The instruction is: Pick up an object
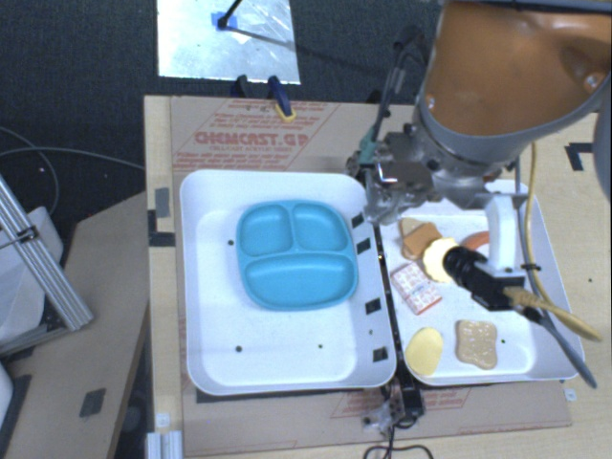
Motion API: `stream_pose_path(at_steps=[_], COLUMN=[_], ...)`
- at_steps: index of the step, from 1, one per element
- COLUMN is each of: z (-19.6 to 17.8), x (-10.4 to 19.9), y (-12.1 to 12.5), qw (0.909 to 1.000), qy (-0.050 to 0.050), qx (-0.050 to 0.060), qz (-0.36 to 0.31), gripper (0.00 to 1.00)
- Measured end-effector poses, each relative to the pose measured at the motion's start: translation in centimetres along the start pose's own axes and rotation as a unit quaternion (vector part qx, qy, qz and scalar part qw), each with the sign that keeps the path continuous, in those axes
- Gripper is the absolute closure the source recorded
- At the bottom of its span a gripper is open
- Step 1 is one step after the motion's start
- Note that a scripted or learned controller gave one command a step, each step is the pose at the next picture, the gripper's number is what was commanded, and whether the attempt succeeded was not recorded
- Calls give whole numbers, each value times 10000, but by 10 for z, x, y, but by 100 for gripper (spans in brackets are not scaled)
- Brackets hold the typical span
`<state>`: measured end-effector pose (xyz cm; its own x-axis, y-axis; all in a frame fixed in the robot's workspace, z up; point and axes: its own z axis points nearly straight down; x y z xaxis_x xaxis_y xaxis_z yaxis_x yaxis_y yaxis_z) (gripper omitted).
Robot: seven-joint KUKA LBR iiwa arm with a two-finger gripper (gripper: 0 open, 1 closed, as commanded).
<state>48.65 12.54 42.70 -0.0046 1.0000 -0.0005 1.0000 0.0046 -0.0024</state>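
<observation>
My gripper [377,202] hangs over the far left corner of the right bin [545,366], close to the divider between the two bins. No object can be seen in it. Just to its right lies a brown cookie-like piece [418,236], with a round yellow piece [438,257] touching it. A red-and-white checkered packet [416,288] lies below them. Near the front wall lie a yellow oval piece [425,350] and a tan bread slice [476,342]. A small orange-red item [476,242] is partly hidden by the arm.
The left bin [206,285] holds a blue divided plate [295,254]. The big arm body [507,65] covers the back of the right bin. A cardboard sheet [249,137] lies under both bins, with a blue and yellow clamp [280,98] at its far edge.
</observation>
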Motion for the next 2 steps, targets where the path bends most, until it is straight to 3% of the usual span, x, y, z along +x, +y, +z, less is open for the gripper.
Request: stream_pose_path(at_steps=[2], z=[3], x=[2], y=[0], qw=[10000], qy=[9], qx=[-26], qz=[3], gripper=[100])
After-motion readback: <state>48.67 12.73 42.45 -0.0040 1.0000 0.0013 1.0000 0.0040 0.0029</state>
